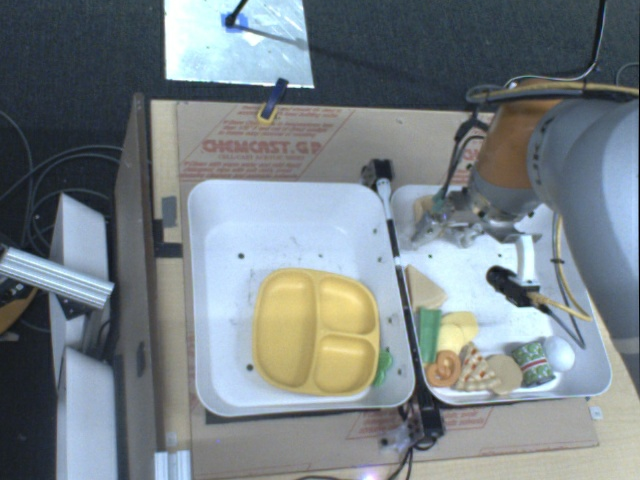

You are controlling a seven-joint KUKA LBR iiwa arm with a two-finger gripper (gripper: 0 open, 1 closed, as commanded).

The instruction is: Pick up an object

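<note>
My gripper (442, 230) is low over the far left corner of the right bin (590, 368), with the grey arm and its orange band reaching in from the right. Several toy foods lie along that bin's near side. They include a tan wedge (425, 288), a green piece (428, 333), a yellow chunk (459, 330), an orange ring (443, 369), a ridged tan piece (479, 370), a green can (533, 361) and a white egg (561, 354). A small pale thing (430, 208) shows just beside the gripper. I cannot see whether anything is held.
The left bin (230, 228) holds a yellow divided plate (317, 330), and a small green thing (384, 366) lies at the plate's right edge. The divider between the bins (395, 258) runs just left of the gripper. Cardboard lies under both bins.
</note>
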